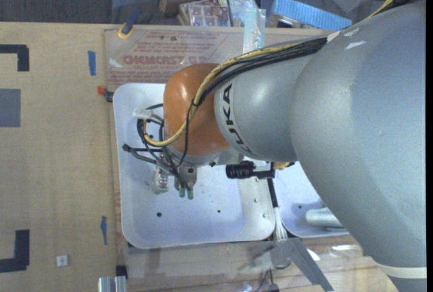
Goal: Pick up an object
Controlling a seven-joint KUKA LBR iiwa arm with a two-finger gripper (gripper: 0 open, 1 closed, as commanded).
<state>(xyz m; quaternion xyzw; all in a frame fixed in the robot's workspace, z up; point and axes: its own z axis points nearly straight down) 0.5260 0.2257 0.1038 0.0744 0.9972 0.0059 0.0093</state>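
Above two white bins [135, 216], one jaws [185, 193]

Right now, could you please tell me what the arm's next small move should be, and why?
Probably shift the end effector toward the right bin. It hangs over what looks like bare floor in the left bin, while the one clear candidate, a pale elongated object, lies in the right bin, partly under the arm.

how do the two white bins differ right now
The left bin shows most of its floor, with the gripper hanging over it; the right bin is largely covered by the arm. A pale object lies in the right bin; the left bin's floor shows small dark specks. Both are shallow, white and round-cornered.
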